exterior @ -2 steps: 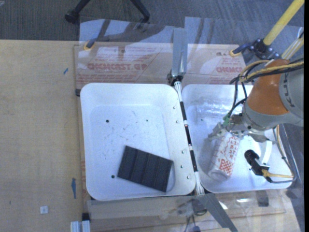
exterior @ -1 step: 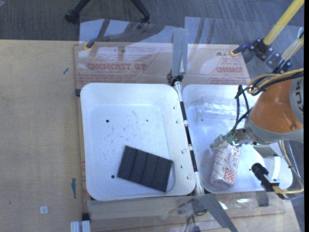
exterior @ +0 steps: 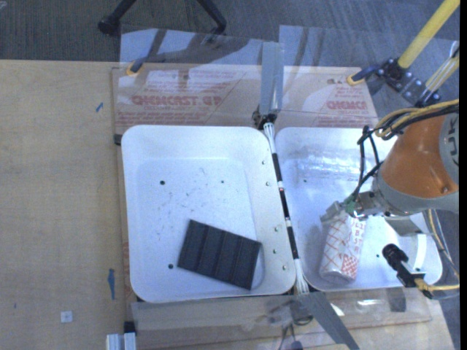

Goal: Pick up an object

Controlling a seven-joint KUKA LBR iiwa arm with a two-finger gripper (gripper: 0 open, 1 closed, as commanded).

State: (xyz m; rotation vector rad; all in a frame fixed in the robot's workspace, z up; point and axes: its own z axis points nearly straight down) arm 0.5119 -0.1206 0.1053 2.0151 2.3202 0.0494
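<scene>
The gripper (exterior: 355,208) hung in the right bin (exterior: 310,159), touching the top end of a red-and-white patterned package (exterior: 343,250) (whether it pinched the package could not be told), which lay just below it.

Bright, even light overhead, folks. Glare washes the far floor of the right bin (exterior: 321,168), soft shadows hug the dark ridged slab (exterior: 220,254) in the left bin (exterior: 146,159), and the whole frame is slightly soft.

Red-patterned white packet (exterior: 343,250) in right bin; ribbed dark slab (exterior: 220,254) in left.
</scene>
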